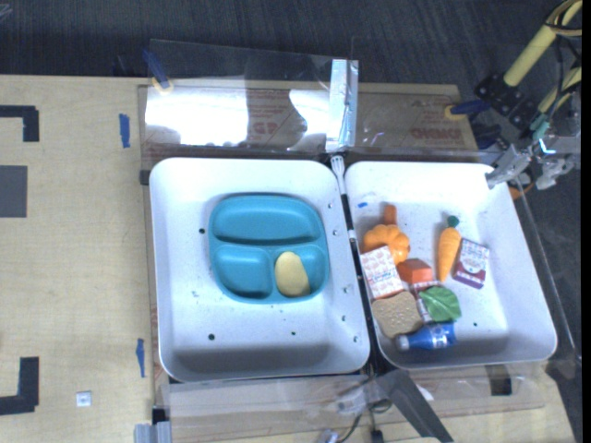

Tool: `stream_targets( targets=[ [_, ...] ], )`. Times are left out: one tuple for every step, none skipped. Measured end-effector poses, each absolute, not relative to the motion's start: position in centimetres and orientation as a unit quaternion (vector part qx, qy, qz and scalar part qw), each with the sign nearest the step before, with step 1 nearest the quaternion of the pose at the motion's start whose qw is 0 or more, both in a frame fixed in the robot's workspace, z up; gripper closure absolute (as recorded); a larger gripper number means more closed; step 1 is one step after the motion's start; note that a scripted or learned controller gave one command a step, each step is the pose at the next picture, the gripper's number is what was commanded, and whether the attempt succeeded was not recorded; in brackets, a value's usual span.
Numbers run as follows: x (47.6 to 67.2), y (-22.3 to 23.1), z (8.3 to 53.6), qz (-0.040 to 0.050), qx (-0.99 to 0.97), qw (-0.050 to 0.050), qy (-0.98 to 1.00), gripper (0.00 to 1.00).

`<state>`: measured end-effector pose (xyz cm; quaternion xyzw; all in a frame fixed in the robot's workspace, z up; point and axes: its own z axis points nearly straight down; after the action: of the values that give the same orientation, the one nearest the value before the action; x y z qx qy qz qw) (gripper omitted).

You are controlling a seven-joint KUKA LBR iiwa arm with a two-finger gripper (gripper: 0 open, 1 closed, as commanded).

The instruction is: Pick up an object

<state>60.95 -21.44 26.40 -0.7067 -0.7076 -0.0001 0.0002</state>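
Observation:
The right bin (526,247) holds a heap of toy food. An orange pumpkin (386,238) lies at its left, a carrot (448,249) stands beside a purple and white carton (472,263), and a red and white carton (381,272) sits below the pumpkin. A small red piece (417,270), a green leaf (440,303), a brown slice of bread (397,314) and a blue bottle (427,339) lie toward the front. My gripper (519,169) hovers over the bin's far right corner, apart from all of them.
In the left bin (175,247) rests a blue divided tray (263,238) with a yellow oval piece (292,273) in its lower right compartment. A clear plastic panel (249,100) stands behind the bins. Yellow cable (545,35) runs along the arm at the top right.

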Motion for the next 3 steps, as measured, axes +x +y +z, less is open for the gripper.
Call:
stream_targets(
  targets=[
    [60.2, -22.2, 14.7, 0.0011, -0.682, 0.003, -0.731, 0.0],
    [60.8, -18.8, 8.7, -0.0011, -0.64, -0.003, -0.769, 0.0],
    [61.0, -18.9, 9.9, -0.0023, -0.64, -0.006, -0.768, 1.0]
  ],
)
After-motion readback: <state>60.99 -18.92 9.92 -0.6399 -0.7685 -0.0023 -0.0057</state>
